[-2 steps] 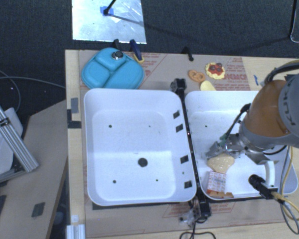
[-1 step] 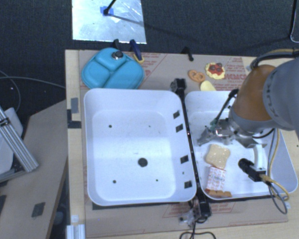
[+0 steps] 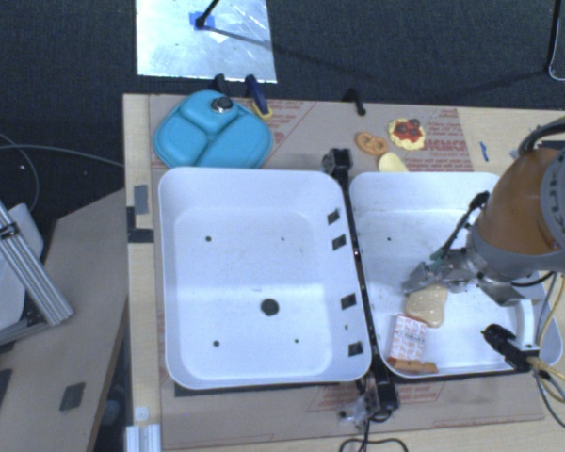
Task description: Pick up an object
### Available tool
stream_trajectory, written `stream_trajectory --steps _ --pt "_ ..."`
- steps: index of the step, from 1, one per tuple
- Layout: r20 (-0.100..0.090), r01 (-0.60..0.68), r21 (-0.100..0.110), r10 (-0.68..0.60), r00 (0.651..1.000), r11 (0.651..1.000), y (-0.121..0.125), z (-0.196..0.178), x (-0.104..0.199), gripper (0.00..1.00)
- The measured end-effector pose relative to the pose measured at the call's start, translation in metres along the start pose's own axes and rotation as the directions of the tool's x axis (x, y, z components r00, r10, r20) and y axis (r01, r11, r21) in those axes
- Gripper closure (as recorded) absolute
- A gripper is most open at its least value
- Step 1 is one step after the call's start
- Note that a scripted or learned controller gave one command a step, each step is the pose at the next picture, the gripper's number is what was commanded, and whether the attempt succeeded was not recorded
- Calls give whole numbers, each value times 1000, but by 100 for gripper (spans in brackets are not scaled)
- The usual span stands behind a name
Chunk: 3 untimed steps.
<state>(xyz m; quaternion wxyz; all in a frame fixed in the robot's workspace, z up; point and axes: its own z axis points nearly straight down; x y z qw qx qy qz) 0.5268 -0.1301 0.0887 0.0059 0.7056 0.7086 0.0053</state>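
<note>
The tool [image 3: 431, 276] sits low in the right bin [image 3: 395, 217], at the end of the grey arm [image 3: 527, 219] that comes in from the right. Its dark tip is small and partly blurred, so I cannot tell how it is set. Just below it, touching or nearly so, lies a pale bun [image 3: 427, 306], a rounded beige piece flat on the bin floor. Nothing is seen gripped.

Further below the tool, toward the bin's near rim, lies a packet [image 3: 410, 337], white with red print, with an orange strip along its lower edge. It lies just beside the bun.

Judging by look, the bun is a light toy food, probably hard plastic or foam, smooth and a little slippery, not fragile. Its shorter width suits a pinch across the middle, straight from above. The packet looks thin and flat, so it would be harder to get under.

To the tool's left is the left bin [image 3: 198, 205]. Beyond both bins, on the worktop [image 3: 301, 125], lie a blue tray [image 3: 212, 135], a pretzel [image 3: 370, 143], a small tart [image 3: 407, 133] and a yellow piece [image 3: 392, 163]
</note>
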Motion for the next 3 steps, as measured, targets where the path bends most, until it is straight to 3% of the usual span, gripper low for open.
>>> stream_trajectory --steps 1,2,3 --pt "5 -2 -2 2 1000 1000 1 -10 -2 100" --pt "0 2 11 -2 1000 1000 41 -97 73 100" --pt "-1 0 13 0 1000 1000 29 -121 128 100"
